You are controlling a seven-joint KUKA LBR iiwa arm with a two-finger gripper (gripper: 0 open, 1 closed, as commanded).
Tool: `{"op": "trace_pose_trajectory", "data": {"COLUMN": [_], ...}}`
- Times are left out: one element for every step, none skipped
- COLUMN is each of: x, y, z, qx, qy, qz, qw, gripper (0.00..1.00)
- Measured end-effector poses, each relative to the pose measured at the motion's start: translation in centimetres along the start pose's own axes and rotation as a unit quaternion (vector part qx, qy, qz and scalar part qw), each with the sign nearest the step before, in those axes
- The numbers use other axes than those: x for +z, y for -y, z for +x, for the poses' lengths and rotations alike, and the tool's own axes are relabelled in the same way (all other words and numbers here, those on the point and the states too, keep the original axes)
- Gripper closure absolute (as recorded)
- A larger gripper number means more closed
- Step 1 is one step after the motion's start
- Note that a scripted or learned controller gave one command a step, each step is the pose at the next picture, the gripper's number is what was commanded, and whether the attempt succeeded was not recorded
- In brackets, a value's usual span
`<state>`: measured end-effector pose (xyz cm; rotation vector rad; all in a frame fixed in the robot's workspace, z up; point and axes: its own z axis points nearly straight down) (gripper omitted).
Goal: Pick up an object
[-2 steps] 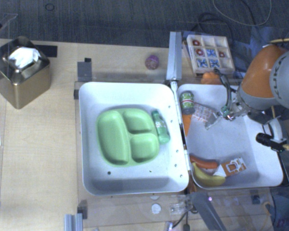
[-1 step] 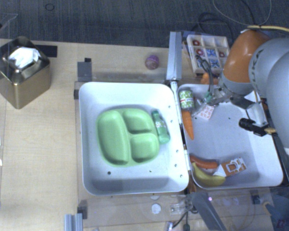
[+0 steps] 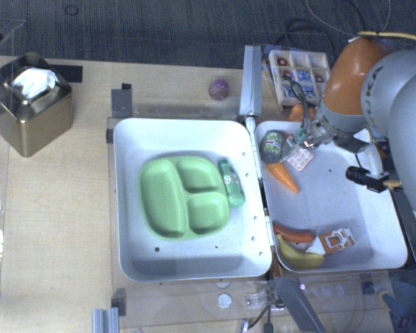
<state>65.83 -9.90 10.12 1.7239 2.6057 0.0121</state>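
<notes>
My gripper (image 3: 309, 134) hangs over the far left part of the right bin (image 3: 374, 214), under the grey arm with its orange band (image 3: 347, 75). Just below it lies a small white and red card (image 3: 299, 159). A green can (image 3: 272, 146) rests to the left of the gripper, and an orange carrot (image 3: 284, 176) lies slantwise under the can. At the near left of this bin are a yellow banana (image 3: 299, 256), a red sausage (image 3: 295, 234) and a small orange box (image 3: 337, 240).
The left bin (image 3: 125, 255) holds a green divided plate (image 3: 184, 196) with a green bottle (image 3: 231, 182) along its right side. A brass box (image 3: 29, 109) stands far left on the bench. A purple ball (image 3: 219, 89) and a compartment tray (image 3: 297, 71) sit behind the bins.
</notes>
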Motion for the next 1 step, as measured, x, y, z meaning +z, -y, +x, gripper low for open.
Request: {"op": "trace_pose_trajectory", "data": {"x": [-8.69], "y": [-1.27], "z": [2.98], "qx": [-0.04], "qy": [-0.002], "qz": [0.003], "qw": [0.9992], "gripper": [1.0]}}
